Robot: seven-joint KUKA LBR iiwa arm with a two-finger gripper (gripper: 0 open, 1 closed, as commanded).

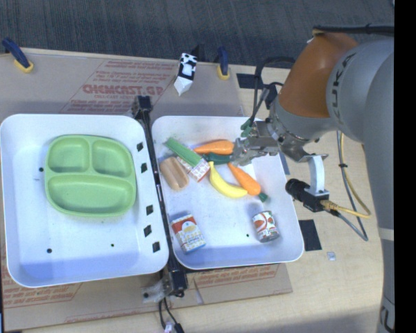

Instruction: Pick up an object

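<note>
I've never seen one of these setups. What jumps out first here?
The big grey arm with its orange band comes in from the right, its gripper low over the right bin. There, two toy carrots, a yellow banana and two small cans lie scattered. A green divided plate sits alone in the left bin.

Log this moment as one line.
stage: reaching | gripper: over right white bin, at orange toy carrots | green divided plate: left bin
</note>
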